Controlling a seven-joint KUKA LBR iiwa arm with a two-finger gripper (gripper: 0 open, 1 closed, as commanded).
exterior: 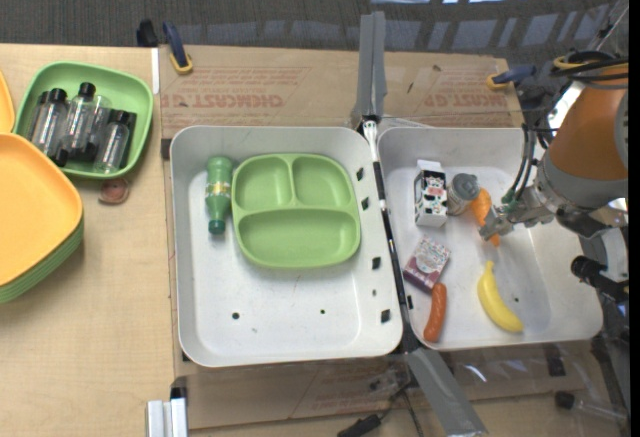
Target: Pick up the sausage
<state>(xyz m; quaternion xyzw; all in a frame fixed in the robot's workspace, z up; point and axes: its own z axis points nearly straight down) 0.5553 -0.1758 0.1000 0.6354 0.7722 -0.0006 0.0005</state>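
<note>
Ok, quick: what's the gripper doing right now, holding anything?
Gripper: over the right bin, beside the carrot; open or closed cannot be told. Sausage lies untouched in that bin.

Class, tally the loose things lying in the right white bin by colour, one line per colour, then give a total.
Red-orange: 2, the sausage and a carrot
Yellow: 1, a banana
White: 1, a small carton
Pink-purple: 1, a packet
Grey: 1, a can
Total: 6
</note>
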